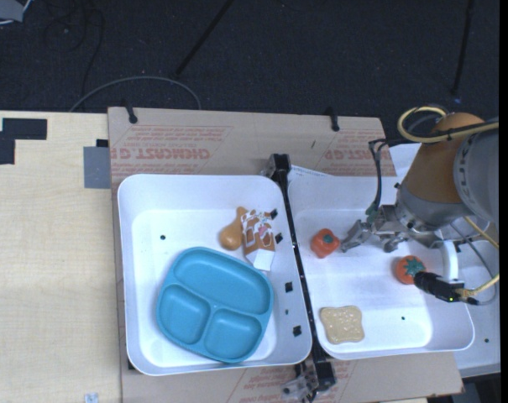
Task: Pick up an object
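Note:
My gripper [360, 235] reaches into the right bin [379, 342] from the right, its fingers low over the bin floor. A small orange-red toy with a green top [324, 243] lies just left of the fingertips, a short gap apart. A second red toy with green leaves [408, 269] sits to the right, under the wrist. A tan slice of toast [343, 323] lies near the bin's front. Nothing shows between the fingers.
The left bin [144, 225] holds a blue divided plate [214, 304] and a brown and white toy [250, 230] near the divider. A black clip rail [289, 259] runs between the bins. Cables trail beside the arm [442, 170] at right.

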You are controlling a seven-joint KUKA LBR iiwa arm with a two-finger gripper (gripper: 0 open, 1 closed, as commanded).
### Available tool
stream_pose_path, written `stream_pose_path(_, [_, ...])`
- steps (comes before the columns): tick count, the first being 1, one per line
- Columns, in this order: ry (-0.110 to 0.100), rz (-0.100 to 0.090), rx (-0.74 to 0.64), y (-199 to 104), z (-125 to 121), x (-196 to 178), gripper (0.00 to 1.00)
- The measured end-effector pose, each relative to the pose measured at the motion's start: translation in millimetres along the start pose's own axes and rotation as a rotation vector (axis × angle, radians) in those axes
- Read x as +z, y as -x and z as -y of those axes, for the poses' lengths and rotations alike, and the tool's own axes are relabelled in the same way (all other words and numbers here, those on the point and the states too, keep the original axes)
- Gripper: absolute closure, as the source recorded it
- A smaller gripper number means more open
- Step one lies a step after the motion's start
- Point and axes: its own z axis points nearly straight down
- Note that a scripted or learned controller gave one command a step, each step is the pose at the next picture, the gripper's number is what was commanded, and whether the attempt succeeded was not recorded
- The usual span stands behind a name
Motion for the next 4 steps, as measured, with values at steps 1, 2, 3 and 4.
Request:
stream_pose_path(1, [0.001,0.0,0.002,1,0,-11,1.0])
stream_pose_path(2, [0.007,0.002,-0.001,0,-2,-54,1.0])
stream_pose_path(3, [0.007,0.002,0.003,6,6,-104,1.0])
stream_pose_path(4, [0.008,0.002,-0.001,6,6,-147,1.0])
